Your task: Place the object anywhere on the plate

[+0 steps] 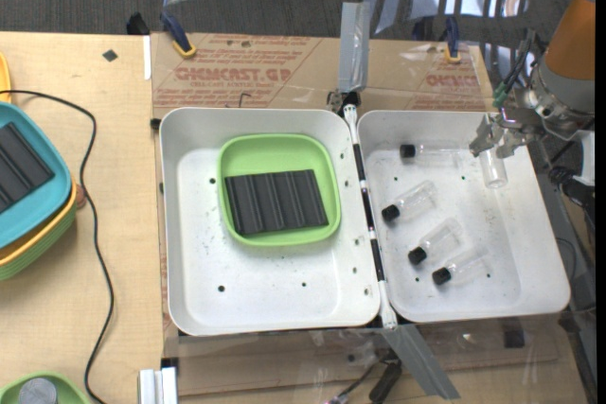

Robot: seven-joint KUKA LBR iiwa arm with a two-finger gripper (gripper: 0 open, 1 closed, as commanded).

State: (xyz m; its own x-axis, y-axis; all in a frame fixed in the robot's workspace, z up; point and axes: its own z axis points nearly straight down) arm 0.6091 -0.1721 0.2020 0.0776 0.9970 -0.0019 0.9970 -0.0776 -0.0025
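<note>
A clear vial [492,171] sat just below the gripper [496,145] at the far right side of the right bin [530,298], seemingly upright. It was too transparent against the white floor to say whether it was gripped or merely standing there, and whether the gripper was spread or closed on it could not be told. Four other vials [409,202] with black caps lay on their sides across the same bin, loosely scattered as if tipped in, well apart from one another and from the walls. The green plate [327,161] rested in the left bin [189,289], probably set towards its far side to keep it within the arm's reach, and a dark ridged mat [276,201] covered most of its floor. Judging by this, the task was at the pick-up stage, with nothing yet on the plate. The likely path ran leftward over the two rims meeting between the bins, so the vial would need lifting above them. The plate's raised lip left a broad landing area, with open bin floor around it.
</note>
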